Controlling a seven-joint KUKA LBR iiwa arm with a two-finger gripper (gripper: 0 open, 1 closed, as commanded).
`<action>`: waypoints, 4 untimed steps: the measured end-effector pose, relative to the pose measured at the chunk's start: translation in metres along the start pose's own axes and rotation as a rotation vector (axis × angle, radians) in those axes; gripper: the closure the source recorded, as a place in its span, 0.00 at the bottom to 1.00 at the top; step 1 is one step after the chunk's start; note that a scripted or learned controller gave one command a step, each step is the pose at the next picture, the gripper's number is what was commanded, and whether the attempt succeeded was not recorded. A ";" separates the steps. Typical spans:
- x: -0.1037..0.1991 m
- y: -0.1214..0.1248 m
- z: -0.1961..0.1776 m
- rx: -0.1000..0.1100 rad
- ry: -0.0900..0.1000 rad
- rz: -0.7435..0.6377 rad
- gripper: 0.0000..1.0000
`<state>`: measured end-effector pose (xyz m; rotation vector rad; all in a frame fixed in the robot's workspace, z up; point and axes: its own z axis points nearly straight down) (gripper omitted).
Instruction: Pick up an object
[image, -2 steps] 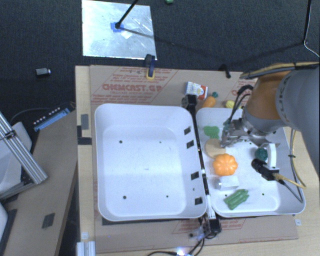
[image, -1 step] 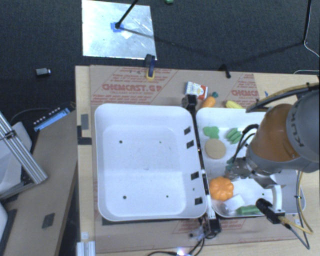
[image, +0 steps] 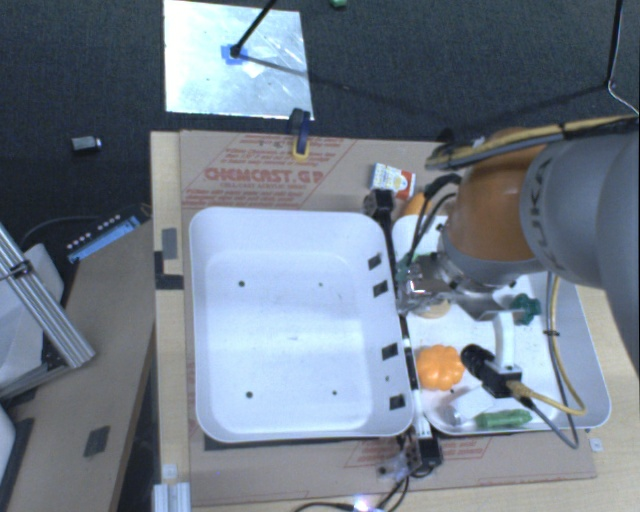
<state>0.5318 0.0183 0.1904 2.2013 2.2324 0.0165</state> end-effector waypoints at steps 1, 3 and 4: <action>-0.026 0.028 -0.142 -0.004 -0.004 0.010 1.00; 0.069 0.014 -0.121 0.009 -0.002 0.005 1.00; 0.071 0.005 -0.190 0.003 -0.001 0.009 1.00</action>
